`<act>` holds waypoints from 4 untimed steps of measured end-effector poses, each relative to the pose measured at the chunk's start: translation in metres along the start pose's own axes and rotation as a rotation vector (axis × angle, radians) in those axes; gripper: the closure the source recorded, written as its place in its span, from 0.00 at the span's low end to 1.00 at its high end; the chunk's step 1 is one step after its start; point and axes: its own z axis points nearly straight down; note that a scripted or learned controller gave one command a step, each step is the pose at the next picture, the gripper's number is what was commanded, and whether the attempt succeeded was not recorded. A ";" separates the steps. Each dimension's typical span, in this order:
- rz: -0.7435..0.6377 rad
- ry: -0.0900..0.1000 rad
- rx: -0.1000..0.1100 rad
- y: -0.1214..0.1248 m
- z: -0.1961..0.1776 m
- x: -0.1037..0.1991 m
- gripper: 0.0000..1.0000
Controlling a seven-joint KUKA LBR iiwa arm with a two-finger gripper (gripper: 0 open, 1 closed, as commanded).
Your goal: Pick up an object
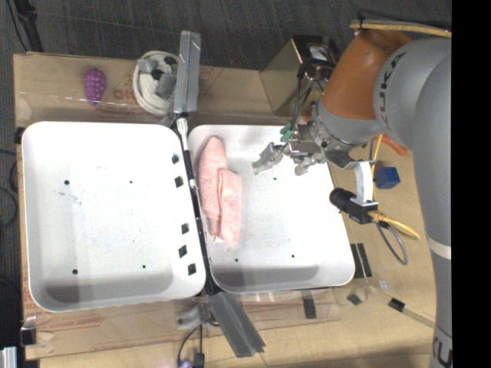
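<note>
From above, two white bins sit side by side on the bench. The left bin (pixel 100 213) has nothing to pick in it. The right bin (pixel 291 228) holds a soft pink thing (pixel 217 190), folded like a cloth. It lies along the left wall of that bin, close to the middle bar between the bins.

The big grey arm (pixel 414 90) with the orange band comes in from the right. Its claw (pixel 282 161) hangs over the top part of the right bin, to the right of the pink thing and apart from it. The two fingers are spread wide, and nothing sits between them.

Behind the bins, a small purple thing (pixel 94 85) lies on the bench, and a white roll (pixel 156 80) sits near it
</note>
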 end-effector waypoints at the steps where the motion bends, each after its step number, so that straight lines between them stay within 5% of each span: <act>1: -0.140 -0.002 -0.005 -0.007 -0.036 -0.007 0.00; 2: -0.222 0.000 0.001 -0.017 0.109 0.029 0.00; 3: -0.191 -0.002 -0.007 0.065 0.126 0.015 0.00; 4: -0.317 -0.004 -0.009 0.023 0.126 0.038 0.00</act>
